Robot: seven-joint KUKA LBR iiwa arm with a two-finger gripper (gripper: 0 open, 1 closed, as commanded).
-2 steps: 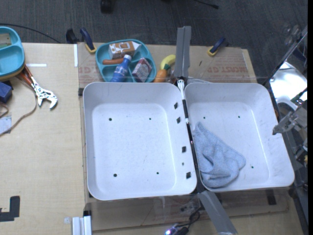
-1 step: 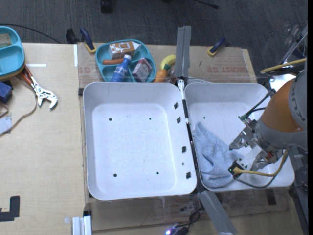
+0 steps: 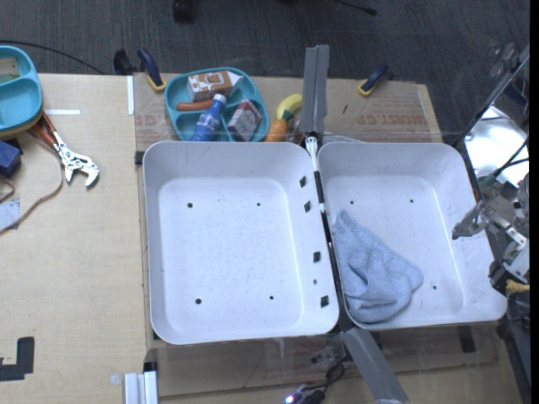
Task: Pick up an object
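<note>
The grey cloth (image 3: 375, 272) lies crumpled in the right bin (image 3: 446, 162), against its left wall, so it is the thing to pick. The arm (image 3: 505, 225) waits at the bin's right edge; about the jaws I cannot tell.

- Sitting side by side on the tabletop (image 3: 76, 268): left bin (image 3: 232, 242) and right bin (image 3: 404, 183), rims touching.
- Lying in the right bin, against its left wall toward the near corner: cloth (image 3: 375, 268).
- Resting behind the left bin: divided tray (image 3: 217, 103) holding small items.
- Lying well left of the bins: wrench (image 3: 74, 162).
- Hanging just beyond the right bin's right rim: pincer (image 3: 476, 221).
</note>
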